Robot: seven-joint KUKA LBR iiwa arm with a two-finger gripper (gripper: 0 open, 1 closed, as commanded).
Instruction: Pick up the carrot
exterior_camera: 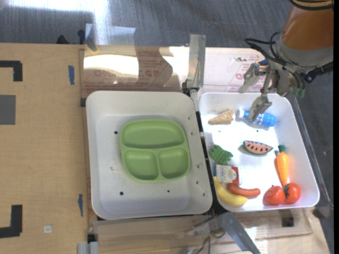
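Bins, two, white and shallow, side by side on the bench: left bin (pixel 100 142) holds a green divided plate (pixel 155 149) with three compartments, lying flat at its centre; right bin (pixel 304 142) holds the small items. Arm (pixel 307 15), grey with orange band, enters at upper right, wrist above the far edge of the right bin. Gripper (pixel 258 109), reaching down over the bin's far end, fingers close together directly over a blue bottle (pixel 262 119) lying on its side; whether they pinch it cannot be told. Carrot (pixel 283 165), orange with green top, lies lengthwise near the right wall of the right bin, well apart from the gripper, just above the tomatoes (pixel 282 193). Banana (pixel 229 194) at the near-left corner, a red chilli (pixel 244 190) lying across it. Watermelon slice (pixel 257 147) mid-bin. Cone-shaped tan item (pixel 221 118) beside the bottle. Green leafy piece (pixel 221 154) by the left wall.
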